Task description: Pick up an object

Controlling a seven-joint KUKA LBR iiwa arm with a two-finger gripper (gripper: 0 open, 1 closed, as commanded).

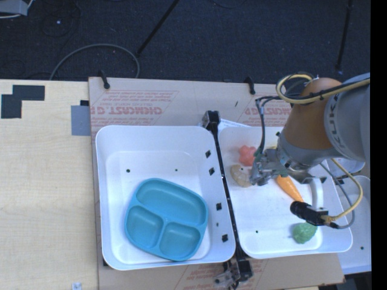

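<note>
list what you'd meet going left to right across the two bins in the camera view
blue divided plate in the left bin → beige object → pink object → hand → orange carrot-like object → green object, all these in the right bin

Right bin (266, 246) held small objects. Pink lump (246, 154) lay near bin's far left part. Beige rounded piece (240, 175) sat just below it, close to divider, touching or just beside claw (260, 175). Orange carrot-like piece (289, 188) lay slanted mid-bin, upper end hidden under arm. Green lump (304, 232) rested near front right corner. Left bin (115, 162) held blue three-compartment tray (165, 218), lying flat, tilted slightly askew.
</note>
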